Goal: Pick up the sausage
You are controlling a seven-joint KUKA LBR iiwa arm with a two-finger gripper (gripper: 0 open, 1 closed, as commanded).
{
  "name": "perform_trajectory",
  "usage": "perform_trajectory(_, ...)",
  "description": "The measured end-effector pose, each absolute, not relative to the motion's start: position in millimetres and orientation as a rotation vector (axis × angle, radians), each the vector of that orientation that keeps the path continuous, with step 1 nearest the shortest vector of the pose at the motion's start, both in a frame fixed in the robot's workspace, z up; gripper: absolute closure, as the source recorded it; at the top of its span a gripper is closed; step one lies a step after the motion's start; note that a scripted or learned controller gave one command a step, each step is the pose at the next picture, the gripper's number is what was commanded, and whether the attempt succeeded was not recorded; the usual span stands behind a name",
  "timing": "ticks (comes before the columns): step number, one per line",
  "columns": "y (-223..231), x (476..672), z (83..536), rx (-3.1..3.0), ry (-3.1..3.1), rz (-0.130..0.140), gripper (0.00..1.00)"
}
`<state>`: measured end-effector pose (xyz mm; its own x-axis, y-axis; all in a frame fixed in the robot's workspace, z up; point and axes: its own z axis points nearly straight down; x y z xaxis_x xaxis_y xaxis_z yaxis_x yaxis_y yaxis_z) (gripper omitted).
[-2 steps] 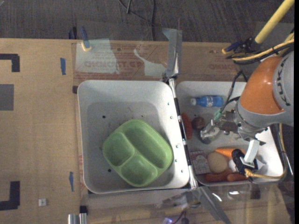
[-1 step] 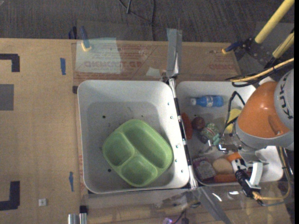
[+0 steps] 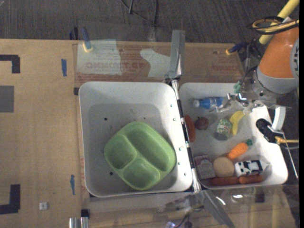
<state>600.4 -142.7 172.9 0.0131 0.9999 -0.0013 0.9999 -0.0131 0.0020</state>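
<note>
A reddish-brown sausage [image 3: 190, 128] lies lengthwise against the left wall of the right bin [image 3: 281, 167]. A second long reddish-brown piece [image 3: 236, 180] lies along that bin's front wall, and I cannot tell which kind of food it is. My gripper [image 3: 240, 99] hangs over the back of the right bin, between a blue bottle [image 3: 209, 102] and a yellow banana [image 3: 236, 120]. It is well to the right of the sausage and apart from it. Nothing shows in its grasp.
The right bin also holds a dark plum [image 3: 202, 123], a green-white can [image 3: 223, 127], a carrot [image 3: 239, 149], a tan round item [image 3: 223, 166], a white-blue carton [image 3: 249, 166] and a pink packet [image 3: 205, 167]. A green divided plate [image 3: 139, 155] lies in the left bin [image 3: 90, 127].
</note>
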Motion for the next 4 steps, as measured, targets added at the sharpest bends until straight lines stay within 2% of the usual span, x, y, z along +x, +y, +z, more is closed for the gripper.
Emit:
perform_trajectory(1, -92, 629.7, 125, 2.445, 1.972, 0.0, 0.0)
perform_trajectory(2, -93, 570.0, 87, 2.328, 2.106, 0.005, 0.0)
perform_trajectory(3, -76, 571.4, 185, 2.304, 2.134, 0.0, 0.0)
perform_trajectory(4, -86, 559.1, 184, 2.471, 1.944, -0.002, 0.0)
